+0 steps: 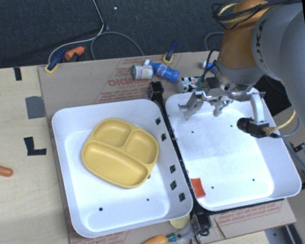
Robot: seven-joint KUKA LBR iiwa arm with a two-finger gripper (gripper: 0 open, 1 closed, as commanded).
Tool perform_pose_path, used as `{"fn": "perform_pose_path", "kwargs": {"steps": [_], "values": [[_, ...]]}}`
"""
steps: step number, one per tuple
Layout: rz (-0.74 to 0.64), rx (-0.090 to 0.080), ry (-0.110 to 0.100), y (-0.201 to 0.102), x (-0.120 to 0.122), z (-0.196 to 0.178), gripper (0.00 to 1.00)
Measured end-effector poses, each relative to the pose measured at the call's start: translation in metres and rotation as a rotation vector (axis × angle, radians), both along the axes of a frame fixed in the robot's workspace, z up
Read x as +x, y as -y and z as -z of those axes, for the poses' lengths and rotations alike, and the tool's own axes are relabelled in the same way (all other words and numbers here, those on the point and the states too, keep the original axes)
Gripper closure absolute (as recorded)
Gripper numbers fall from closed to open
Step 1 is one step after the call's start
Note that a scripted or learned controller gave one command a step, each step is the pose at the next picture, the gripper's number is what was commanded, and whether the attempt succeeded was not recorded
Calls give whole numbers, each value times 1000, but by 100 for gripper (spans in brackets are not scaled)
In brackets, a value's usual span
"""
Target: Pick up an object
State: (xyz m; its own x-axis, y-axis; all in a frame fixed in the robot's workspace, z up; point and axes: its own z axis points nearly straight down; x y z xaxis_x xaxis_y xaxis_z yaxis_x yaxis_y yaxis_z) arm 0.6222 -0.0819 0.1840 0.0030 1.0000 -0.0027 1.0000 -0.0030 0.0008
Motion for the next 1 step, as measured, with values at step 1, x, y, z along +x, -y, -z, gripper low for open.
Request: {"fn": "perform_pose_path", "kwargs": {"steps": [1], "values": [[-7, 4, -4, -53, -34, -8, 0]]}}
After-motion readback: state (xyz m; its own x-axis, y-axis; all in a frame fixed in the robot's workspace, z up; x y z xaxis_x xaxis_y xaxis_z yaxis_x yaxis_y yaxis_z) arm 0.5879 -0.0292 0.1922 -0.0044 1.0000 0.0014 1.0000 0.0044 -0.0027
